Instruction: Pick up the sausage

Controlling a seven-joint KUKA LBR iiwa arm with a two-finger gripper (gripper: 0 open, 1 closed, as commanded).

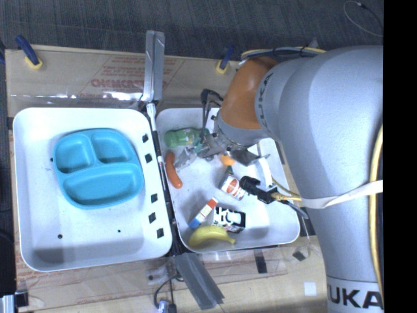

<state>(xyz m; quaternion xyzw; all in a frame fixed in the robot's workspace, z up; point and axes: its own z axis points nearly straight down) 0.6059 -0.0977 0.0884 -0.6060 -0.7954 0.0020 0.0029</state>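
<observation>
My arm [326, 129] covers much of the right bin [277, 230]. The sausage [172, 171] lies along that bin's left edge, just beside my gripper [195, 150]. It looks light, soft and slick, so I'd pinch its middle, across its width.

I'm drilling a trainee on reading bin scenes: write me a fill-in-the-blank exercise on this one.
1. The sausage lies in the ____ bin, close to the wall shared with the other bin.
2. The divided plate in the left bin is ____ in colour.
3. The banana lies near the right bin's ____ edge.

Missing words: right; blue; front
</observation>
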